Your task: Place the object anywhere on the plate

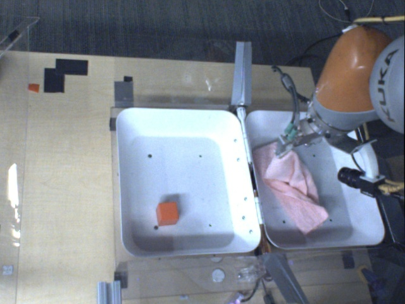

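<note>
Orange block (168,213) sits low in the left bin (133,170), well apart from the hand (292,135), with no plate to be seen, so placing is not yet done. Just below the hand, a pink cloth (293,189) lies in the right bin (354,227); the hand's grip cannot be told.

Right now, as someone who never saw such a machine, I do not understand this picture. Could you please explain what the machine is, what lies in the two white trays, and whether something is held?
One camera looks down at a slant on a wooden bench. The grey and orange robot arm reaches in from the right. Its tool is over the right shallow white bin, at the upper edge of a crumpled pink cloth. Whether it grips the cloth, I cannot tell. The left shallow white bin contains a small orange block.
</note>
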